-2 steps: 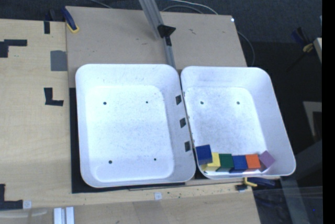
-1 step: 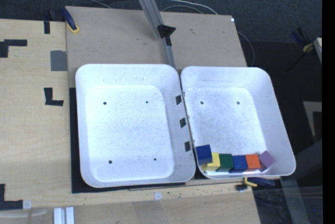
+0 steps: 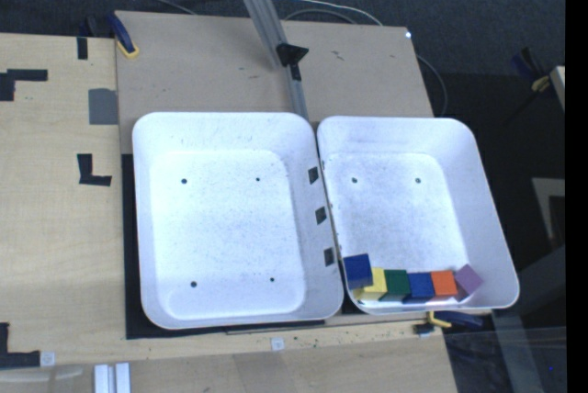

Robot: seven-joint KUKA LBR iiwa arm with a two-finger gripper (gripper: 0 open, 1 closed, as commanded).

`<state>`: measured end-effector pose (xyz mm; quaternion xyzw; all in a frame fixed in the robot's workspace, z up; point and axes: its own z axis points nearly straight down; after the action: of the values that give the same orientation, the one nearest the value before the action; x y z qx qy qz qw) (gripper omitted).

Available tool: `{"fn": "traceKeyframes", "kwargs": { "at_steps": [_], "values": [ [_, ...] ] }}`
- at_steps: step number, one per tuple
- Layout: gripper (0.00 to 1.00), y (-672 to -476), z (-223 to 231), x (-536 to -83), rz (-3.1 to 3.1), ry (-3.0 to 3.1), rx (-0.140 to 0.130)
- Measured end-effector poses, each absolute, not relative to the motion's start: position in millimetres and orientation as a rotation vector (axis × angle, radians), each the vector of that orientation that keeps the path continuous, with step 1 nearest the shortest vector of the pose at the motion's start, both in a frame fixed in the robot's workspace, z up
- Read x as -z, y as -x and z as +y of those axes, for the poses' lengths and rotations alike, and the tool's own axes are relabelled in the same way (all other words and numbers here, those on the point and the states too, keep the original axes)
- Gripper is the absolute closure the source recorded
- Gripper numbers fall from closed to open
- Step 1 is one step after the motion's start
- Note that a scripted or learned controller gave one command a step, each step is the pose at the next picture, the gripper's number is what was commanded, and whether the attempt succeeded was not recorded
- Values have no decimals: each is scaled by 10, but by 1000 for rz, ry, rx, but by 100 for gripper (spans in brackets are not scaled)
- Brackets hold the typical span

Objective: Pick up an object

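Along the right bin's (image 3: 478, 189) near wall the blocks (image 3: 409, 283) sit packed in a row, so the end purple block (image 3: 468, 277) looks easiest to pick; the tool's state cannot be told.

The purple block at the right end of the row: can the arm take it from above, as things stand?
Probably yes, but tight: the purple block is uncovered from above, yet it touches the orange block and sits against the right bin's wall.
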<state>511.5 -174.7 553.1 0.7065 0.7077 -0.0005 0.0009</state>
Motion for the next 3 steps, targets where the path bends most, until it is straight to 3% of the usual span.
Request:
{"fn": "traceKeyframes", "kwargs": {
  "at_steps": [2,3],
  "values": [
    [100,-5125,-1742,-5733,2223,-2215,3],
    [100,-5049,-1074,-5410,2232,-2216,2]
  ]
}}
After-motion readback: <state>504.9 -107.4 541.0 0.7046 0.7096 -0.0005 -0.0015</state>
